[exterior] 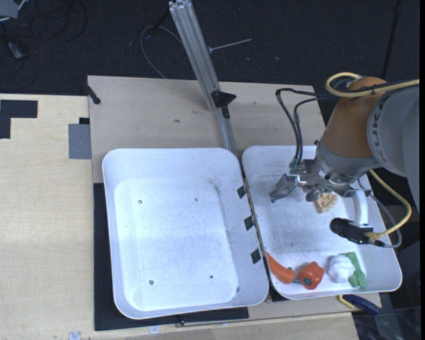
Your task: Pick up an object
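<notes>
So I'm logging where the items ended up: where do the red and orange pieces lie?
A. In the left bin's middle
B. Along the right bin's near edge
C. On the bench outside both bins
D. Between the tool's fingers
B: the orange piece and the red piece lie along the near edge of the right bin, beside a white and green item.

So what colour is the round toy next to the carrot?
Red pepper, with a green stem, seen in the camera view.

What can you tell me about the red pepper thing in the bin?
The red pepper looks like a small, shiny plastic toy, round and red-orange. It lies near the front edge of the right bin, between an orange carrot-like piece and a white and green toy. It seems to touch the carrot piece. The tool hangs farther back, apart from it.
</notes>
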Robot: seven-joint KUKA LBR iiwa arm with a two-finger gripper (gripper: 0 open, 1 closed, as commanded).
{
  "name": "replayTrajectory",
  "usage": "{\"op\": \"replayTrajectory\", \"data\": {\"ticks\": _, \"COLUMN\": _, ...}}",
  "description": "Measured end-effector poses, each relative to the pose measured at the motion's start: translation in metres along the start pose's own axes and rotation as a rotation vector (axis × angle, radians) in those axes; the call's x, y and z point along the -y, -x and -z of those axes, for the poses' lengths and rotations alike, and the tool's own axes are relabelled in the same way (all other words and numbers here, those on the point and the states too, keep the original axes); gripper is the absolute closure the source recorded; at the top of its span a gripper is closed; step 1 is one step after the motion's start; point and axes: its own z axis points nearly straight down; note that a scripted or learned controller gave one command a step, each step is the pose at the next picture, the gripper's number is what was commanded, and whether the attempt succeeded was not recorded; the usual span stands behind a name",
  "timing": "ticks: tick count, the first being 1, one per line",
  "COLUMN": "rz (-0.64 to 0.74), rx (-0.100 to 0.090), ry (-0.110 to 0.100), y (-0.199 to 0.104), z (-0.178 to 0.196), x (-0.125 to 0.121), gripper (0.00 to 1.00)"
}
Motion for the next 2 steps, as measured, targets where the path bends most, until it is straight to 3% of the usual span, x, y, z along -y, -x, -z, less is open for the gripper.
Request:
{"op": "replayTrajectory", "data": {"ticks": 1, "rz": 0.0, "rx": 0.001, "ry": 0.006, "y": 0.0, "z": -0.04, "x": -0.001, "gripper": 0.0}}
{"op": "replayTrajectory", "data": {"ticks": 2, "rz": -0.003, "rx": 0.001, "ry": 0.009, "y": 0.001, "z": -0.028, "x": -0.001, "gripper": 1.0}}
